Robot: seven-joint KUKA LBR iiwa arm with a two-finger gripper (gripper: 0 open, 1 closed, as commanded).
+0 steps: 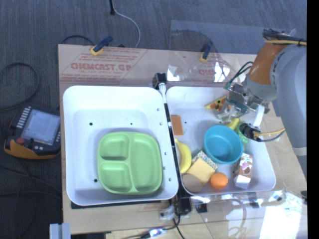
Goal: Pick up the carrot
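Observation:
A small orange piece with yellow and dark marks, which I take for the carrot (pixel 217 104), lies at the back of the right bin (pixel 192 101). My gripper (pixel 231 109) is low in that bin, just to the carrot's right and close against it. The wrist hides where the gripper meets the bin floor, and I cannot see anything held in it.
Right bin: blue bowl (pixel 223 143) in front of the gripper, a banana (pixel 183 156), a yellow wedge (pixel 200 171), an orange ball (pixel 219 181), a small carton (pixel 243 169), a brown flat piece (pixel 176 125). The left bin (pixel 84 113) bears a green divided plate (pixel 130 162).

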